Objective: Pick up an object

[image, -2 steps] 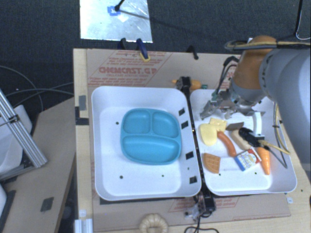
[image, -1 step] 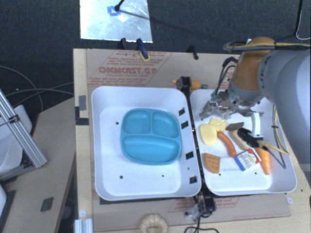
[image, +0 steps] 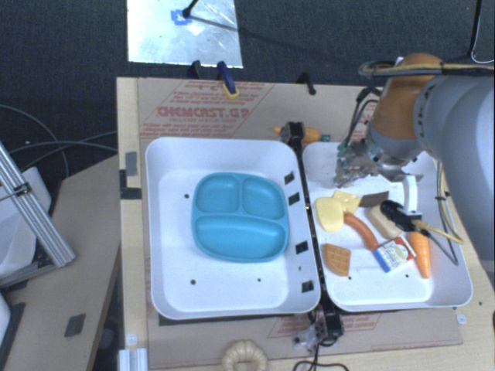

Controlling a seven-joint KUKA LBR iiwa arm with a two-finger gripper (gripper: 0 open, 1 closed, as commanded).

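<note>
Hanging over the far left corner of the right bin, the claw sits low above the white floor. From this slant I cannot tell whether it is spread or pressed together. Just on the near side of it lies a yellow piece, smooth and waxy, a rounded lump with a squarer slab at its far end; it is close to the claw, but contact cannot be made out. Touching the yellow piece's right side is a sausage, glossy orange-red and curved. A tan block lies just right of the sausage. Nearer the front lies a cracker, a flat, toasted-brown wedge. A small printed box and a tapered orange carrot lie to the right, well apart from the claw. The grey arm comes in from the right. The left bin holds a matte blue plate with three compartments. Both bins rest on the cardboard-covered desk.
</note>
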